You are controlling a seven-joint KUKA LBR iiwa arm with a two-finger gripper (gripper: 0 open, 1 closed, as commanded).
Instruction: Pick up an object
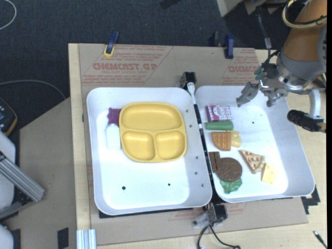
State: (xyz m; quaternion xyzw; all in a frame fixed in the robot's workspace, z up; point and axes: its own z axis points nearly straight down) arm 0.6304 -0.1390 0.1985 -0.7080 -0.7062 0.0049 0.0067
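My gripper hangs over the back of the right bin, its two fingers spread apart with nothing between them. Toy food lies in that bin, in front of and to the left of the gripper: a maroon box, a green pickle, a waffle, a yellow block, a pizza slice, a cheese wedge, and a brown cookie over a green leaf. The maroon box is the nearest piece, apart from the fingers.
The left bin holds a yellow three-part plate, with a purple item and a white bottle at its left. Blue and yellow clamps hold the cardboard at the back. Bare floor lies at the right bin's right side.
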